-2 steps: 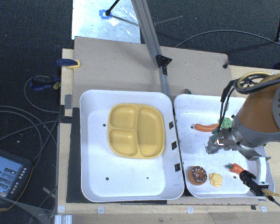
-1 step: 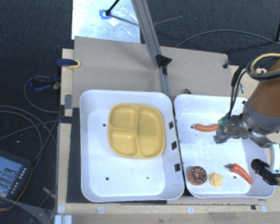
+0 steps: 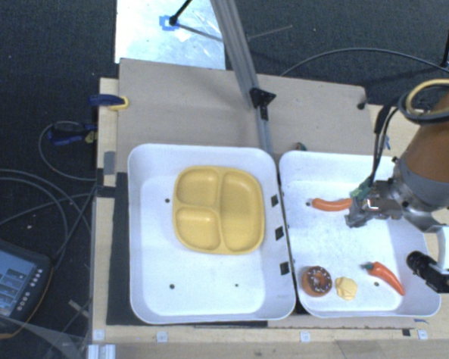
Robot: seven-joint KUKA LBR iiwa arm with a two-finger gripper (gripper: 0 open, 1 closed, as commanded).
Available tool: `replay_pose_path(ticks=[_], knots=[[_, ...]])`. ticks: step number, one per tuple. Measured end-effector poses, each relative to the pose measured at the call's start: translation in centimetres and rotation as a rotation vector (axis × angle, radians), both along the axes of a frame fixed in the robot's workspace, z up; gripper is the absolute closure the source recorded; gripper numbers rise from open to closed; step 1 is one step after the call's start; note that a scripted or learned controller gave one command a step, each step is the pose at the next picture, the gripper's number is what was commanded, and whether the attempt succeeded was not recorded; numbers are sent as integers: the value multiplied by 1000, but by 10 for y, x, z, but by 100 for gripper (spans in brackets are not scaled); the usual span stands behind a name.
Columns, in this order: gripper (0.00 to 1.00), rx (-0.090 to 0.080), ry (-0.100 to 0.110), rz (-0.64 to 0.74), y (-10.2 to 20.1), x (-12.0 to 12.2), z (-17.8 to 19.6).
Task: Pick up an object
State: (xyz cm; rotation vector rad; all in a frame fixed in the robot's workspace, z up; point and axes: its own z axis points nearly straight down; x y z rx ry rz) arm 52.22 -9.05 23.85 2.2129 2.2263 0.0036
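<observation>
In the right bin (image 3: 398, 311), the near row holds a donut (image 3: 317, 281), a yellow lump (image 3: 346, 288) beside it and a carrot (image 3: 386, 276) further right. Beyond them, mid-bin, lies the sausage (image 3: 331, 205): probably light toy plastic, smooth and slippery, so best pinched across its middle. The gripper (image 3: 358, 215) sits at the sausage's right end, touching or just over it; whether it is spread or pinching I cannot tell. The arm (image 3: 434, 161) leans in over the bin's right side.
</observation>
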Motion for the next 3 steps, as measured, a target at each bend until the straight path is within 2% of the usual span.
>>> replay_pose_path(ticks=[1, 3], knots=[[100, 1, 1, 5, 56, 22, -9], [100, 3, 2, 6, 162, 52, -24]])
